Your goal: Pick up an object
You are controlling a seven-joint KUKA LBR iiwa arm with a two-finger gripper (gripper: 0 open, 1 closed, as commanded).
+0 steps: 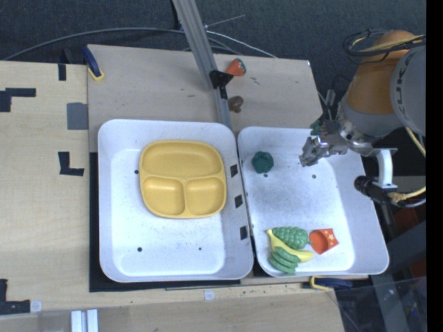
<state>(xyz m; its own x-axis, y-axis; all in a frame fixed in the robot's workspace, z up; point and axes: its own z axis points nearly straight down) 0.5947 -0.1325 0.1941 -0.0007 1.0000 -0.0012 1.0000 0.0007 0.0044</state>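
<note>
My gripper (309,155) hangs over the upper right part of the right bin (360,206), with nothing seen between its fingers. A dark green round object (262,162) lies in that bin's upper left, to the gripper's left and apart from it. At the bin's front lie a green bumpy item (290,237), a yellow banana-like piece (299,254), a green ridged piece (283,261) and a red-orange item (322,241), close together.
The left bin (118,206) bears a yellow divided plate (183,178). A grey pole (197,37) slants down to the bins' back edge. A small orange object (237,66) and a brown one (236,104) lie on the bench behind the bins.
</note>
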